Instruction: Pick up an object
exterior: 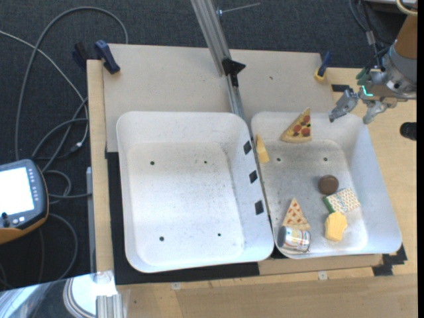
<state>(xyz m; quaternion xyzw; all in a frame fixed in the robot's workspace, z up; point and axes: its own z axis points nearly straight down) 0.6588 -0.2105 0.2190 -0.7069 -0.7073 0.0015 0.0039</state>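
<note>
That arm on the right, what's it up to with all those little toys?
It's meant to pick one up, and none is between its fingers now. The gripper hangs open over the right bin's far corner. Nearest it is a pizza slice. Toward the near end lie a brown ball, a second pizza slice, a can and a yellow corn cob.

Robotics lab: plywood tabletop (199, 68) on dark carpet, blue clamps (107, 55), loose grey cables (40, 52), orange-rimmed teach pendant (20, 197), slanted aluminium camera pole (209, 25).
</note>
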